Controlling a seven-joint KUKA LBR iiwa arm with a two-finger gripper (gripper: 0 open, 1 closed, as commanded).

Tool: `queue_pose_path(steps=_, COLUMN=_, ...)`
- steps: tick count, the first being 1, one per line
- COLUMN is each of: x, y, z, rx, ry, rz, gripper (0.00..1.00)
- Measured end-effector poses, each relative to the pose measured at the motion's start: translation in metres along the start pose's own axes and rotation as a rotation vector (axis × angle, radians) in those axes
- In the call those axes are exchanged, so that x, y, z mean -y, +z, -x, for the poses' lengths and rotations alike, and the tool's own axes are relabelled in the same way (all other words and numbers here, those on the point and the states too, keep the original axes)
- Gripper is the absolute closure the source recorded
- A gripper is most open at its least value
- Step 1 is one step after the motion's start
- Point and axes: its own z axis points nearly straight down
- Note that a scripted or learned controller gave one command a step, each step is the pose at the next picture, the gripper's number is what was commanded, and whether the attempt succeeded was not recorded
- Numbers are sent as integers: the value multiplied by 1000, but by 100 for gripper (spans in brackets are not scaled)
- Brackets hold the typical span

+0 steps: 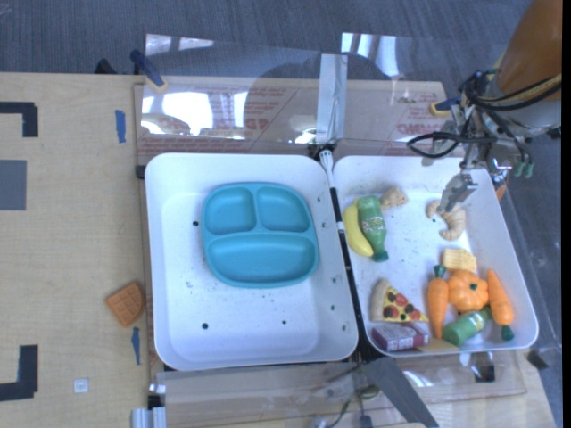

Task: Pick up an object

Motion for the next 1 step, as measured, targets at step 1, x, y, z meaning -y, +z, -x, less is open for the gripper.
queue_pose_path(steps=1, x=-29, y=90, z=-24, rx=6, ry=34, rz=0, gripper=0)
